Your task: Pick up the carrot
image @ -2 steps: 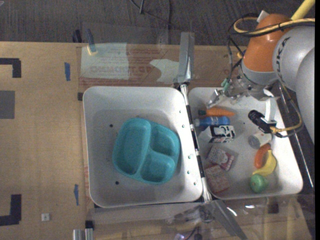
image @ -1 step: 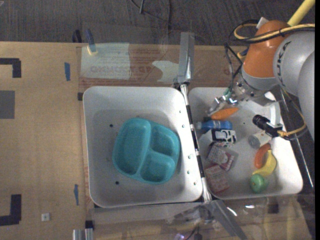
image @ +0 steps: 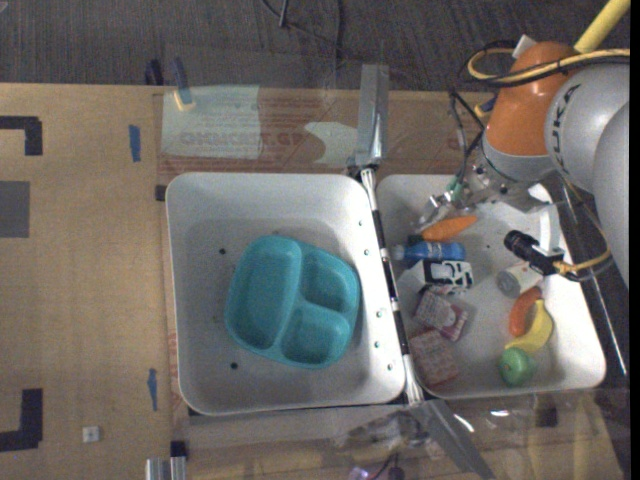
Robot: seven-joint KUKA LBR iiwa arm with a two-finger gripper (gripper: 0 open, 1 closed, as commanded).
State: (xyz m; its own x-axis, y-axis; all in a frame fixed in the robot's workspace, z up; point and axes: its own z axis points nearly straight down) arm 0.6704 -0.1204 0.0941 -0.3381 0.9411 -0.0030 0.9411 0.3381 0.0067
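- gripper (image: 443, 206) is seen low in the right bin (image: 583, 368), near its back wall; finger spacing cannot be told.
- carrot (image: 449, 227), orange and tapered, lies just below the fingertips.
- Blue carton (image: 431, 252) is packed close under the carrot; little free room there.
- Left bin (image: 200, 208) holds a smooth teal divided tray (image: 291, 301).

A tan bench (image: 80, 298) fills the frame's left and centre, bearing two white bins: the left bin (image: 190, 368) and right bin (image: 585, 363) side by side.
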